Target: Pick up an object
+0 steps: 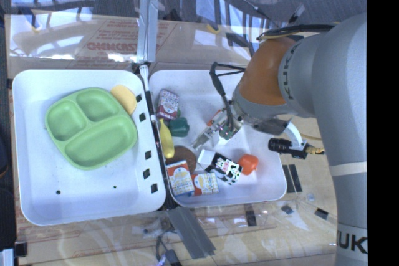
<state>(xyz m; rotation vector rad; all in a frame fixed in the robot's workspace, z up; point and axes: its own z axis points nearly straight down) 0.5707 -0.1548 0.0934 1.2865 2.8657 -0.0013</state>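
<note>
- Camera view: the grey arm (324, 71) with its orange band (265, 75) reaches in from the right over the right bin (274, 180).
- The gripper (209, 136) hangs low in the middle of the right bin; whether its jaws are open or closed cannot be told, and nothing is seen between them.
- Candidate objects lie in the right bin: a red-and-white packet (168, 103) near the divider, a dark green object (179, 128) just below it, a yellow banana-like piece (166, 140) along the left wall, and a brown round item (185, 157).
- Toward the bin's front: two small cartons (192, 182) side by side, a black-and-white cow-patterned item (225, 169), and an orange object (248, 164) just beside it.
- The left bin (37, 196) holds a green divided plate (92, 128), with a yellow object (124, 97) touching its upper right rim.
- Both bins rest on the counter (280, 227).
</note>
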